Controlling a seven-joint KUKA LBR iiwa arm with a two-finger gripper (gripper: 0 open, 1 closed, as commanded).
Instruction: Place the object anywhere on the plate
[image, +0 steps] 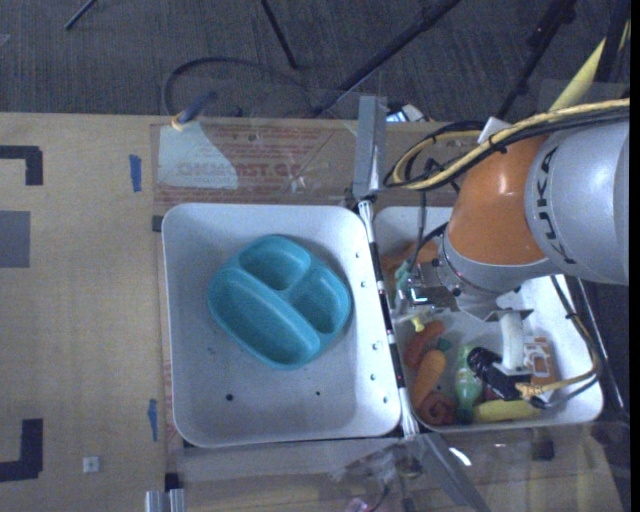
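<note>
Wooden benchtop carries two shallow white bins side by side, and at the near rim of the right bin lies a jumble of toy food: a carrot, a green piece and a yellow banana. Left bin holds the teal divided plate alone near its middle; further back over the right bin hangs the arm, its gripper low by the dividing wall, and whether that claw is wide, narrow or holding anything cannot be told from here
</note>
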